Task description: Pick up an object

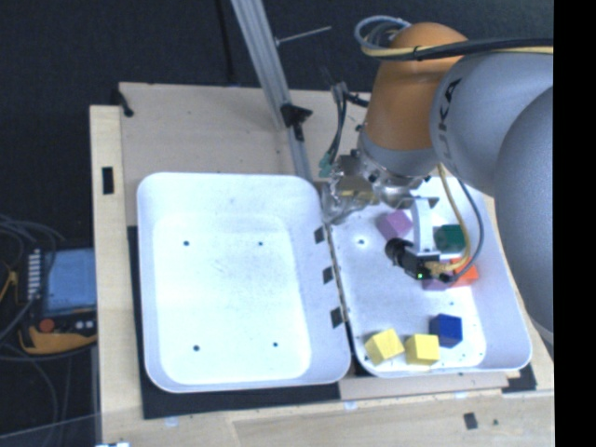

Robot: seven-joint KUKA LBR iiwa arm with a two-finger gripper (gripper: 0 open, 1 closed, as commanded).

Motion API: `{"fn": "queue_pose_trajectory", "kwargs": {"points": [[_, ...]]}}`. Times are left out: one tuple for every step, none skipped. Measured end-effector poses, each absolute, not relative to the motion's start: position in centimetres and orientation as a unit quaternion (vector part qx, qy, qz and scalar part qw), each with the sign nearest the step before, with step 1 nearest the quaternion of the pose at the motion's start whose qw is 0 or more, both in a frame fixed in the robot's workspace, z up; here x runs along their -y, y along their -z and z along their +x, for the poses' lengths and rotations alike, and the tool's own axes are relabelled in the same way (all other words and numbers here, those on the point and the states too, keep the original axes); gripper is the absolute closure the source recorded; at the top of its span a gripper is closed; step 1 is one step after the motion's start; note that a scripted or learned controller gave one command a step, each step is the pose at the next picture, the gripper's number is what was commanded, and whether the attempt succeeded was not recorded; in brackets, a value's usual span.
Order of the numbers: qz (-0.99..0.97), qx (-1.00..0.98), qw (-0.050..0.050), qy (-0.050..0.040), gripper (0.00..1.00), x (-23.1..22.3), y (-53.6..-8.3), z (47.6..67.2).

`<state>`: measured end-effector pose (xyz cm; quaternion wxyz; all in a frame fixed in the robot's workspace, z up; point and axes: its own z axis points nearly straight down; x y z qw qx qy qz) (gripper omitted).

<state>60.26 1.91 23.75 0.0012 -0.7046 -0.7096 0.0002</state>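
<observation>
My gripper hangs over the far left corner of the right bin, close to the rim shared with the left bin. A purple block lies just to its right. Further right sit a green block and an orange piece, with a small purple piece beside them. Along the near side lie a blue cube and two yellow blocks. The big grey arm with its orange band covers the bin's far right part.
The left bin stands beside the right one, their rims meeting in the middle. A slanted metal rail rises behind the bins near the gripper. Cables and a blue box lie off the bench at left.
</observation>
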Motion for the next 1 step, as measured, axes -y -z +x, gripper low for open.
{"fn": "queue_pose_trajectory", "kwargs": {"points": [[-0.704, 0.71, 0.001, -0.0001, 1.0, -7.36, -22.77, 58.85]]}}
